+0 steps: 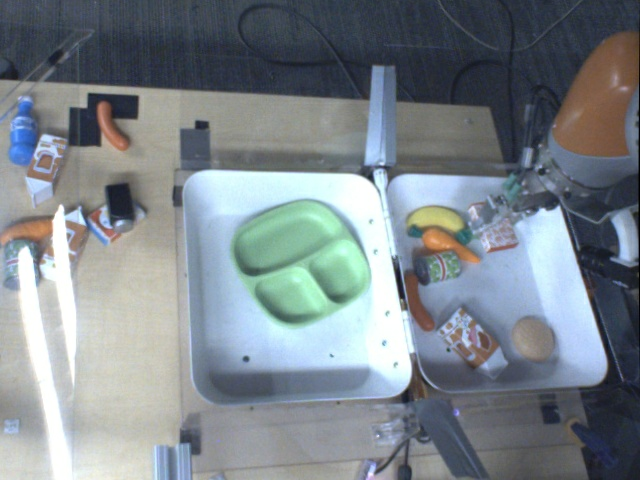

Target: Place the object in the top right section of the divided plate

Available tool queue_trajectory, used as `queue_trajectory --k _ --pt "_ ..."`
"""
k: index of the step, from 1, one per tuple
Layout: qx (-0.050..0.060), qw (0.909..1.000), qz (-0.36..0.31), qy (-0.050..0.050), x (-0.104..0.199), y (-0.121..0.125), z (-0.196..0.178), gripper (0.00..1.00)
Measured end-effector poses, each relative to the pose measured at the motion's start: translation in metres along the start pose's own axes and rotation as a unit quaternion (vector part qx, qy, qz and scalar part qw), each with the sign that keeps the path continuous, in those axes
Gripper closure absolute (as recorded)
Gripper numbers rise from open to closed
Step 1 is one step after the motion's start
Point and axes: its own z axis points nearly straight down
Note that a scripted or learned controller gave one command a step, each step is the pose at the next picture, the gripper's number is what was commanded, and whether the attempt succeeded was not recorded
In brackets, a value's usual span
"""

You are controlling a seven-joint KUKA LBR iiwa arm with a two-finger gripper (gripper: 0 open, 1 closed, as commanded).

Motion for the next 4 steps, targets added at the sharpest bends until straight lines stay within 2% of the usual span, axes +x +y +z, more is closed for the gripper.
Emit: queue_trajectory --k 1,2,3,4 --pt "0.001 0.9987 -0.05 0.001 0.095 0.011 0.02 1.0" --pt "0.001 0.9996 -0.027 0.001 0.184 0.006 0.024 1.0" --pt "0.0 0.9998 0.018 0.001 0.223 -0.01 -0.028 1.0" --pt "0.002 0.9976 0.069 0.002 0.266 0.009 0.005 1.0"
